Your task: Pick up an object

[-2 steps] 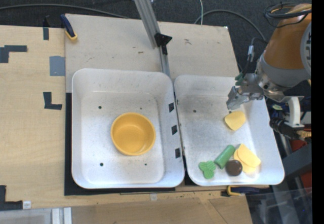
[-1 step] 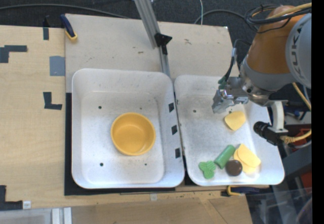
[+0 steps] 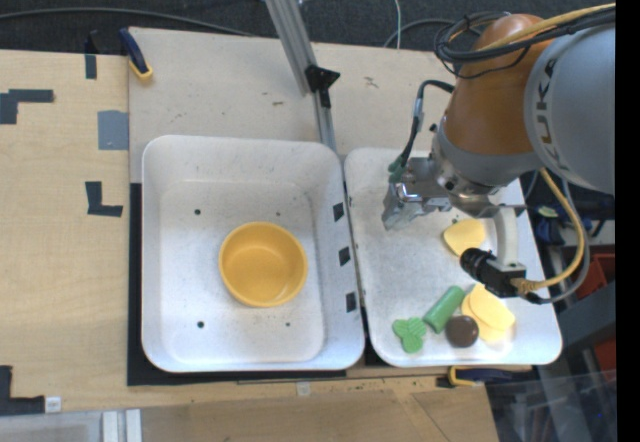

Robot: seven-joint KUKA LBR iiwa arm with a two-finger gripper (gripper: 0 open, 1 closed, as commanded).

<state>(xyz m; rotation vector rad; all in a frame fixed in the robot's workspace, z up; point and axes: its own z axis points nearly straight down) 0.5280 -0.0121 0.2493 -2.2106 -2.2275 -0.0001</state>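
My gripper (image 3: 400, 212) hangs over the upper left part of the right bin (image 3: 400, 260), below the grey and orange wrist. Its metal fingers point down-left, and nothing shows between them. Near the bin's front edge lie a green toy (image 3: 428, 318), a brown round piece (image 3: 461, 331) and a yellow piece (image 3: 489, 313). Another yellow piece (image 3: 464, 236) lies to the right of the gripper, partly hidden by the arm. All of them lie apart from the gripper.
A yellow bowl (image 3: 263, 263) sits in the middle of the left bin (image 3: 175, 180). A grey metal pole (image 3: 290, 20) slants down to the gap between the bins. Black cables and a connector (image 3: 495, 275) hang beside the wrist over the right bin.
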